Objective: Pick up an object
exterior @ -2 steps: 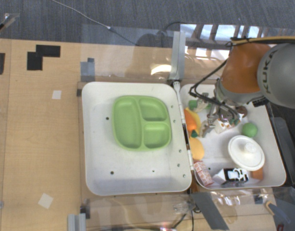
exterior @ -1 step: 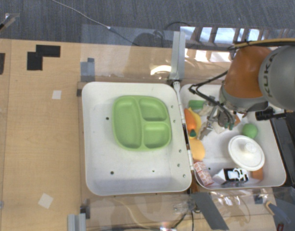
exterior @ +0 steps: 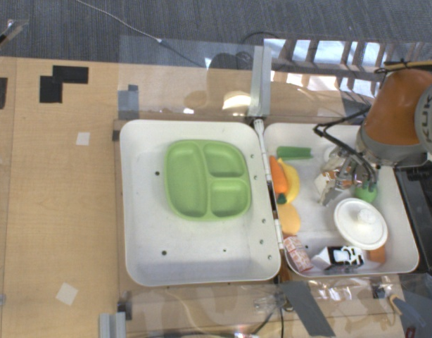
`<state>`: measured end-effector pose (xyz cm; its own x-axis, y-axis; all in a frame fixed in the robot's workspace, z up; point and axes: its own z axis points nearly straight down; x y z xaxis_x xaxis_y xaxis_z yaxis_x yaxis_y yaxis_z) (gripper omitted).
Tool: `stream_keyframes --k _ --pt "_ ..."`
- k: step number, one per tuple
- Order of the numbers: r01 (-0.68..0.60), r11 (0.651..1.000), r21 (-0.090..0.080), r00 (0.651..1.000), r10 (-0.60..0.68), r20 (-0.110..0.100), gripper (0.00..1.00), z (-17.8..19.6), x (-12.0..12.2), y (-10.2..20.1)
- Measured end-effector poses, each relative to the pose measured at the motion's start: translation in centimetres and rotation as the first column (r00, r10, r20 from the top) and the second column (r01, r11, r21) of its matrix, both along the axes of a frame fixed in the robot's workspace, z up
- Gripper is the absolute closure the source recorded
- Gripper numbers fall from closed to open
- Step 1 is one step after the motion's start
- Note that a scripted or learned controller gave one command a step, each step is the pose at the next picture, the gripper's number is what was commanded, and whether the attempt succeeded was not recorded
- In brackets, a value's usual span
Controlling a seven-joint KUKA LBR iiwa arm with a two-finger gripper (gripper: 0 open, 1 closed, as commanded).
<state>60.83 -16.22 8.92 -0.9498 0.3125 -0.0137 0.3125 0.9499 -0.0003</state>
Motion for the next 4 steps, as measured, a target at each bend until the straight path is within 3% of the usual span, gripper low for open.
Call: stream_keyframes --k 1,2,3,4 --pt "0.121 0.993 0.007 0.993 -0.121 -0.006 0.00 0.0 3.8 7.2" --pt "0.283 0.959 0.008 0.959 -0.283 0.002 0.00 0.1 -1.7 6.2" --pt "0.438 0.899 0.008 0.899 -0.438 -0.001 0.00 0.0 3.0 7.4" --pt "0.381 0.925 0.004 0.925 -0.381 0.000 0.00 0.0 -1.8 0.2"
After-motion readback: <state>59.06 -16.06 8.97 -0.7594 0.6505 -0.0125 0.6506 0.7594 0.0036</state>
